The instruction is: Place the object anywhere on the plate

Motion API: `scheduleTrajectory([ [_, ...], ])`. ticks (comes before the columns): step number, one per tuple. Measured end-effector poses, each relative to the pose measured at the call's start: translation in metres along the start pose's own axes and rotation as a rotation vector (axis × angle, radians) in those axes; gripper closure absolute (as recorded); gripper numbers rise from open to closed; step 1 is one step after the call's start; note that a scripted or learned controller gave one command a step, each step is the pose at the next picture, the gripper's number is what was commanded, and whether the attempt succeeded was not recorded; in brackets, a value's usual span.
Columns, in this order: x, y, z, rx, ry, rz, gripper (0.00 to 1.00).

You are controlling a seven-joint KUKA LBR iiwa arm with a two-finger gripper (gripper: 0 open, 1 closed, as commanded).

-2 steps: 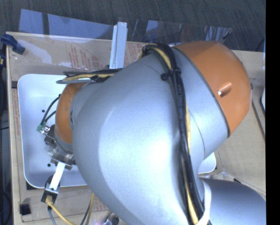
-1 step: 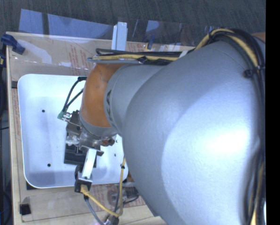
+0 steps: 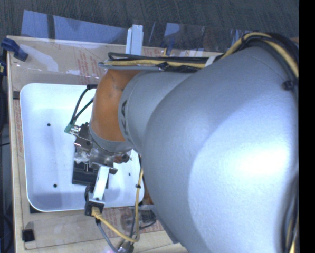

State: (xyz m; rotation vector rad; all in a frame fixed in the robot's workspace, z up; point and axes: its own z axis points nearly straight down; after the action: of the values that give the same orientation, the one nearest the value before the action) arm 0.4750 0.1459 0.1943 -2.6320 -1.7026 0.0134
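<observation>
The gripper [image 3: 94, 159] hovered over the white bin [image 3: 41, 120], its state impossible to tell; the arm [image 3: 215, 141] hid the object, so its handling couldn't be judged.

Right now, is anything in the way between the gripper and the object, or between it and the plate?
I cannot tell. The gripper hangs over the left bin, but the grey arm covers the rest of the bench, so the object, the plate and whatever lies between them are hidden.

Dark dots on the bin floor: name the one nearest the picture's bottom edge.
The dot near the bin's bottom-left corner; the other dot sits higher up.
</observation>
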Motion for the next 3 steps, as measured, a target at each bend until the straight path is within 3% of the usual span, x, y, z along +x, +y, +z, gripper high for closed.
scheduleTrajectory([
  [1,-0.006,0.003,-0.009,-0.003,0.0,-0.159,1.0],
  [2,0.088,0.018,0.104,-0.006,0.001,-0.045,1.0],
  [3,0.086,0.016,-0.04,-0.007,0.001,-0.294,1.0],
])
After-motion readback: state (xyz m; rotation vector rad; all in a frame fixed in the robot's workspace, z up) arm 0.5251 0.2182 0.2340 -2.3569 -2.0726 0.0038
